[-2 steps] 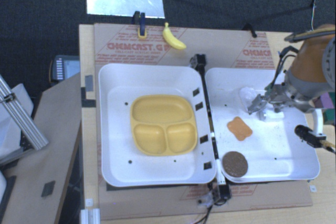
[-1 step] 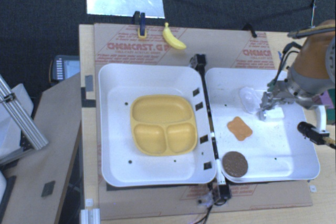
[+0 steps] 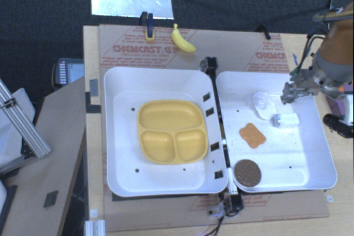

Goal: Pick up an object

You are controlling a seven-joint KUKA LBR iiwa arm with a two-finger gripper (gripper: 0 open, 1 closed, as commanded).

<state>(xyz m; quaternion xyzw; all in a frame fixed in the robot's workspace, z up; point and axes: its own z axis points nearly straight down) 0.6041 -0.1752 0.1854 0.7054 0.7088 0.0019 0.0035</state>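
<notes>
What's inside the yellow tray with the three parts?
Nothing sits in the yellow divided tray; all three of its compartments look bare. The tray lies in the left white bin, and the tray covers the bin floor under it.

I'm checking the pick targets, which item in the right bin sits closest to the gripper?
The small white cylinder, just below the gripper; the orange flat piece and brown round disc lie farther.

Count, this frame: two white bins (image 3: 119, 119); one yellow three-compartment tray (image 3: 170, 131); one orange flat piece (image 3: 252, 135); one brown disc (image 3: 247, 172); two small whitish items (image 3: 261, 100); one yellow banana (image 3: 182, 40) on the bench (image 3: 238, 50).
</notes>
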